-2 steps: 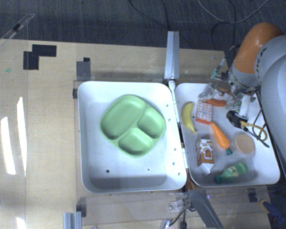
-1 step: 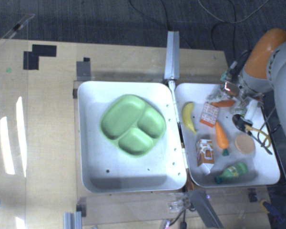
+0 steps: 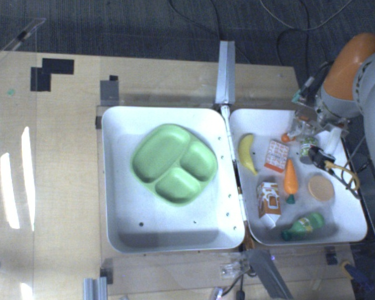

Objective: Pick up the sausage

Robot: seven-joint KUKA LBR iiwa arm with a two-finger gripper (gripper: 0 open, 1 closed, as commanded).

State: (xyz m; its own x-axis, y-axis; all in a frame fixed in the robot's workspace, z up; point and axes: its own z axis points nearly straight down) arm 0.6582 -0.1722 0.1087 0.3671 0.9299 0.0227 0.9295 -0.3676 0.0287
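Observation:
My gripper [image 3: 304,136] hangs over the far right corner of the right bin [image 3: 356,230], under the grey wrist with its orange band [image 3: 353,67]. A small reddish piece [image 3: 286,138], possibly one end of the sausage, pokes out at the gripper's left side. The rest of it is hidden beneath the gripper. From this view I cannot tell whether anything is held.
The right bin also holds a banana [image 3: 247,154], a patterned orange packet [image 3: 277,155], a carrot [image 3: 290,179], a brown carton [image 3: 269,199], a green bottle [image 3: 304,225] and a round tan disc [image 3: 320,189]. A green divided plate [image 3: 174,162] lies in the left bin [image 3: 122,230].

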